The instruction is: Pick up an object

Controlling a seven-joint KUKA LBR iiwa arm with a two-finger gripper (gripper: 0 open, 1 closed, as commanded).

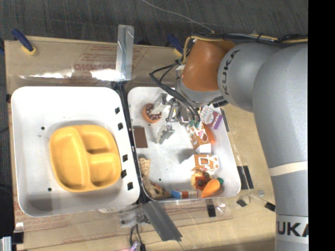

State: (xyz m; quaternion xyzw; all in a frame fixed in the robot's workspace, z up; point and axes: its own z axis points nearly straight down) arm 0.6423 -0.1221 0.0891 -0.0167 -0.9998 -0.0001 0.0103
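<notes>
Objects for picking lay in the right bin [230,145]: a small doughnut [152,112] at its far left, cartons [201,136] down the right wall, a carrot-like toy [210,187] and other bits heaped in the near corner, likely where they slid. My hand [168,123] hung low over the bare floor between the doughnut and the cartons, touching neither as far as I could judge. I could not tell how wide it was parted, and I saw nothing held in it. The left bin [26,119] carried only a yellow divided tray [84,156], well apart from the arm's reach-in on the surface [63,54].
</notes>
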